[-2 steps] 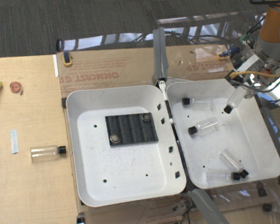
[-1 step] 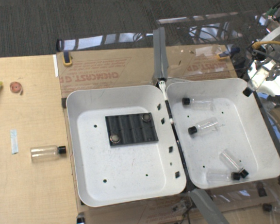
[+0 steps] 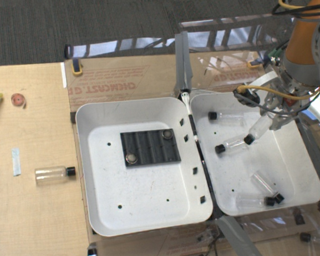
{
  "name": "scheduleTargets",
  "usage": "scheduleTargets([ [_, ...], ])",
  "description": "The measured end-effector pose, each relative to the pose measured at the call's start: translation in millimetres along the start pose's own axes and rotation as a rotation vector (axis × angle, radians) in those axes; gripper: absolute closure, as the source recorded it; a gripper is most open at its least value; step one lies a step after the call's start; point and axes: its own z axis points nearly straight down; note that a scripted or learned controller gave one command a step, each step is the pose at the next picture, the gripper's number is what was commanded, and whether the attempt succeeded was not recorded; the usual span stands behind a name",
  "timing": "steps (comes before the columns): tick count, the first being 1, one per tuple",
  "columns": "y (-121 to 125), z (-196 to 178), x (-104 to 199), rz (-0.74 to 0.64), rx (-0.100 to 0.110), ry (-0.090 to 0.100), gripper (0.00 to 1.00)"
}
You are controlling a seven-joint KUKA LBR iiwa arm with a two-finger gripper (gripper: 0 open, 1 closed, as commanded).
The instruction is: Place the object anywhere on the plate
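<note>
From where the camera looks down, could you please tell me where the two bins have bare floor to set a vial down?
Left bin: open floor all round the black plate, widest along the near wall.
Right bin: bare in the middle, between the vial below the gripper and the vials at the near edge. Crowded toward the far wall, where another vial lies beside the arm.

camera view: fixed overhead, slanted down | covers both bins (image 3: 92, 175) (arm (image 3: 300, 45) entering from right) | moderately far
</note>
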Motion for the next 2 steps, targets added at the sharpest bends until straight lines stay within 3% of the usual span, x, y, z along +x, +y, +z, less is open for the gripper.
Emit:
scheduleTargets([
  [1, 64.5, -101.7, 20.8, -0.086, -0.002, 0.003, 1.00],
  [2, -1.4, 8.3, -49.2, 0.022, 0.000, 0.000, 1.00],
])
